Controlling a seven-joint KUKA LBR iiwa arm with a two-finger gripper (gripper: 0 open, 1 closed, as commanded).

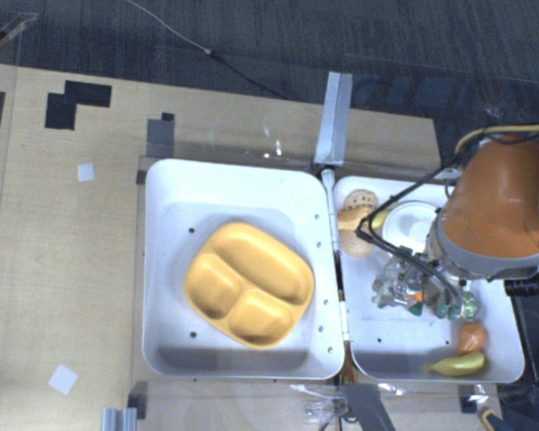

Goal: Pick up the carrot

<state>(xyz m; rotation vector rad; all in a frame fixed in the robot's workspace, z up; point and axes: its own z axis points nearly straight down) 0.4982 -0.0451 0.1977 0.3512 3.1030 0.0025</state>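
Orange shows between the gripper [410, 292] fingers low in the right bin [508, 365], likely the carrot [414, 297], though it is too small and cluttered to be sure; I cannot tell whether the fingers are apart or together. A banana [455, 364] lies at that bin's lower edge, a peach-coloured fruit [471, 337] just above it. The left bin [159, 340] holds a yellow divided tray [248, 282].

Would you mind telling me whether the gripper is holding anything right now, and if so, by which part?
It cannot be told. The gripper is down in the right bin over a small orange-and-green item, probably the carrot, but a grasp isn't visible.
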